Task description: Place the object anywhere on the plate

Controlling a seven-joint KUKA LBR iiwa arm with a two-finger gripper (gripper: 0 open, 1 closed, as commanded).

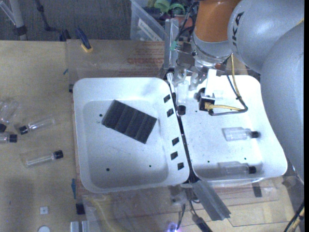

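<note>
Pincer point(182, 88) hangs over the seam between both bins; open or clenched, cannot tell. Dark ribbed plate point(130, 121) lies down-left of it in left bin point(87, 88). Clear vial point(240, 134) rests down-right, in right bin point(270, 144).

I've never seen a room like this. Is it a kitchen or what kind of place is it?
Probably a robot lab or workshop, not a kitchen. A big grey robot arm reaches over two white bins, small clear tubes lie on the wooden bench, and a box of tangled cables sits behind.
</note>
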